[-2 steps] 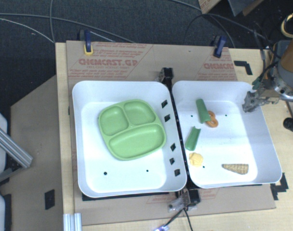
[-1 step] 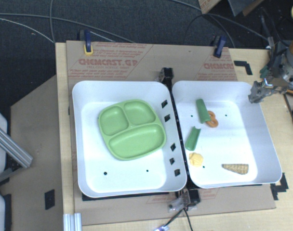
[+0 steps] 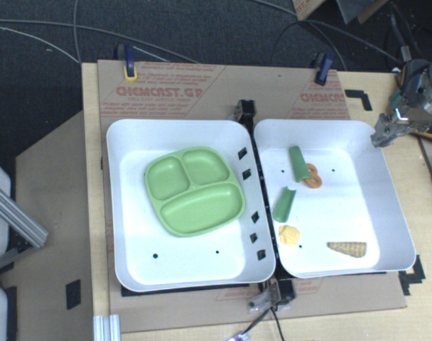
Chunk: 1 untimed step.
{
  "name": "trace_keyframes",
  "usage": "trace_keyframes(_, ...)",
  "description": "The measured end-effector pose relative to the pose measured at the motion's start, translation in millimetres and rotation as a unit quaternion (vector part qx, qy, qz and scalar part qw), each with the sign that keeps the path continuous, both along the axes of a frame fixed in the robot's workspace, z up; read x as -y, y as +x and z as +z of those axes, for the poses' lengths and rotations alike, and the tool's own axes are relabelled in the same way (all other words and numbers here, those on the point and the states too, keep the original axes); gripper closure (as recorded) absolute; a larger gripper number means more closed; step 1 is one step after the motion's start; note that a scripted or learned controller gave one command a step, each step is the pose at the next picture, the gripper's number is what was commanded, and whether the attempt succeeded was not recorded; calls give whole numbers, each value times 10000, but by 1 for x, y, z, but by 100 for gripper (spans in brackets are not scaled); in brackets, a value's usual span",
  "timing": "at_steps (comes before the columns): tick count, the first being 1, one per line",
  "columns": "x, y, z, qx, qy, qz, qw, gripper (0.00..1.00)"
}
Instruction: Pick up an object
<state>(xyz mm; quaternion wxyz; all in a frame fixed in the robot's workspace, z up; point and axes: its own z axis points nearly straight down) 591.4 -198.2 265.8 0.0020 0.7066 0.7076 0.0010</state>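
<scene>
Objects in the right bin are counted: two green sticks, orange ring, yellow lump, tan cone (gripper state indiscernible).

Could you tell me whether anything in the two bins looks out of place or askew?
Nothing looks spilled or damaged. The green divided plate merely sits rotated in the left bin, and the end effector sits beyond the right bin's far corner.

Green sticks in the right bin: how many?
2. One green stick lies near the bin's top middle, touching an orange piece; the other green stick lies lower left, above a yellow piece.
</scene>
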Motion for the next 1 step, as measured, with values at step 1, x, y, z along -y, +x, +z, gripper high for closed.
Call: trace_keyframes(1, -47, 1, 4, -26, 12, 16, 10000, 100)
